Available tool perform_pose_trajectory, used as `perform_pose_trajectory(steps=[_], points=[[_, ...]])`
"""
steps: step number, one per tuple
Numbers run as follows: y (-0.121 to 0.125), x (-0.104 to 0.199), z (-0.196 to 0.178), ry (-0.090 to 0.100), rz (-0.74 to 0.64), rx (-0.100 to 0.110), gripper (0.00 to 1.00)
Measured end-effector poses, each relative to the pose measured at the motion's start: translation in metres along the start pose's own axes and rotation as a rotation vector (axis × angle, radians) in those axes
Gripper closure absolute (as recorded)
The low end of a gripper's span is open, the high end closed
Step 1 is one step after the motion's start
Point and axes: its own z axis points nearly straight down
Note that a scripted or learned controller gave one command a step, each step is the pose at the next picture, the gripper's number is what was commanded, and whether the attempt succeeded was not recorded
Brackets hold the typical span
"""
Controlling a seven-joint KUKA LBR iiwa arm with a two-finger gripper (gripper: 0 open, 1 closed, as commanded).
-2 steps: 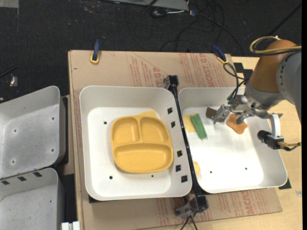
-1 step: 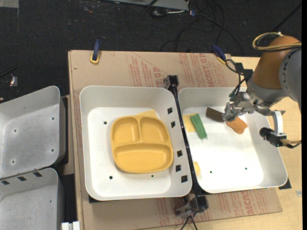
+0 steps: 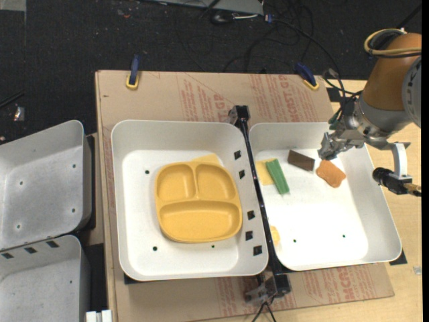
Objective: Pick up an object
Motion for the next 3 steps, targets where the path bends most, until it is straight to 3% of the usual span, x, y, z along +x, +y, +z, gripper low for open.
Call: perform_pose_trajectory(steps=[2, 3], points=[[0.003, -0.008, -0.116, -0.001, 0.000, -0.002, 1.00], [-0.022, 0.048, -0.115, 0.004, -0.005, 0.007, 1.00]])
